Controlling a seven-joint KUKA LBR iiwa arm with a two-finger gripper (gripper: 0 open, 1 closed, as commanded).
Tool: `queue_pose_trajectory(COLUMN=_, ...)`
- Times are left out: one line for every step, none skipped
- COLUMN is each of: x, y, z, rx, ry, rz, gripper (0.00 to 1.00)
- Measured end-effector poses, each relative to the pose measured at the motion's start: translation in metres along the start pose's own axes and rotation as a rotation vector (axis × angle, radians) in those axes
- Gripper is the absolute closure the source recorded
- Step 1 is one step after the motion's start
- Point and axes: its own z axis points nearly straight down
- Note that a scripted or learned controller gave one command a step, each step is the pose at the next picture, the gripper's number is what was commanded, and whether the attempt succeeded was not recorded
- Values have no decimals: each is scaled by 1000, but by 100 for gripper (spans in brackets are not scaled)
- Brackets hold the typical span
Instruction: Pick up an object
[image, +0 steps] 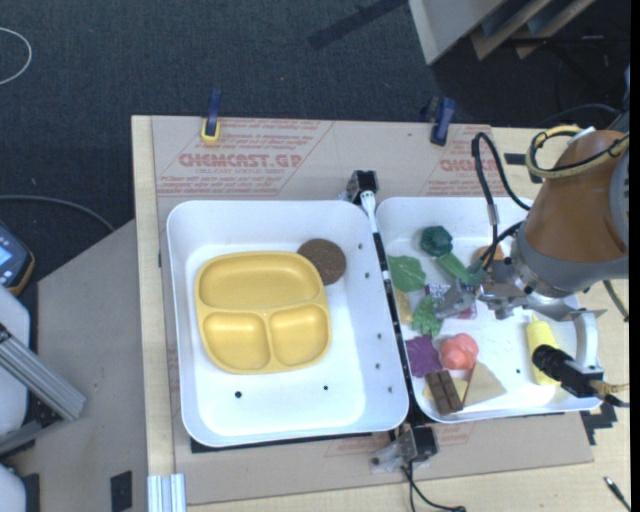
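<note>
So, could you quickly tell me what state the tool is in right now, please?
Tool: low over the right bin among the small objects; open or shut cannot be told.

a flat cardboard-covered bench (300, 150) printed with red lettering carries two shallow white plastic bins side by side, the left bin (190, 330) touching the right bin (395, 215) along their inner rims.

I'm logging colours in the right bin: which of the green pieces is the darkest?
The dark teal-green piece at the far end of the right bin. The leafy green piece near the divider and the one below it are lighter, brighter green.
</note>
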Motion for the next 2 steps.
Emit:
queue_pose_trajectory(x=-3, y=3, z=44, rx=0, ry=0, rz=0, gripper=0)
queue_pose_trajectory(x=-2, y=4, z=84, rx=-6, ry=-1, rz=0, gripper=0)
